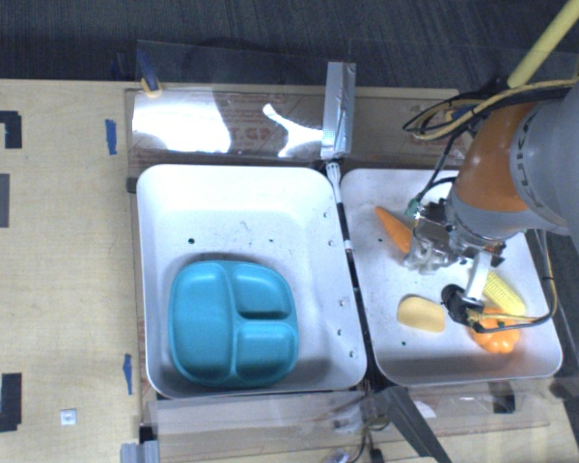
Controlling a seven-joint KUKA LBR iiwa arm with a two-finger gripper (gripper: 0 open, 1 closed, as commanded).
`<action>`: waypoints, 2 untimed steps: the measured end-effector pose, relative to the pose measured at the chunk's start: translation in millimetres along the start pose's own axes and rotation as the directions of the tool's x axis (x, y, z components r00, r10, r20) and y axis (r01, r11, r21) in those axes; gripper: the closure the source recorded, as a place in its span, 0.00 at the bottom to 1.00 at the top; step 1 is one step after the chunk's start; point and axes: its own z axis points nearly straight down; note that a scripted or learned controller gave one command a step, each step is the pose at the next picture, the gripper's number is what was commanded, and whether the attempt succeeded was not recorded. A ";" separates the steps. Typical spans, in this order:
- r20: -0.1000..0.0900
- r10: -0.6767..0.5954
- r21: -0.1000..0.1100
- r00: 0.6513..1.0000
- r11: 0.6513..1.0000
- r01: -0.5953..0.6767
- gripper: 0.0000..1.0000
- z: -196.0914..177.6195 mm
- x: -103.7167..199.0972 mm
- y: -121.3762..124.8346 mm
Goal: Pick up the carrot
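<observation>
Carrot: slim orange tapered carrot, lying flat on the floor of the right shallow white bin, far-left part, long axis slanting from far-left to near-right.
Gripper: metal two-finger gripper low over the right bin, just right of the carrot's near end; finger spread cannot be told, nothing seen between the fingers.
Arm: grey with orange band, reaching in from the right, hiding part of the bin's far-right area.
Neighbours: pale yellow rounded piece near of the gripper; yellow corn cob and small orange rounded item to the right, apart from the carrot.
Left bin: blue three-compartment plastic tray, irrelevant to the step.
Step in hand: judged as final approach, carrot not yet grasped.
Doing it well: shift left toward the carrot's thicker middle, set fingers across the long axis, descend to the bin floor, close, then lift straight.
Risk: closing near the tip likely squirts the carrot sideways.
</observation>
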 end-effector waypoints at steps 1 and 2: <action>0.000 0.000 0.000 1.000 1.000 0.000 0.00 0.2 -0.1 0.0; 0.000 -0.187 -0.004 0.982 0.982 0.187 0.00 -50.8 23.7 53.1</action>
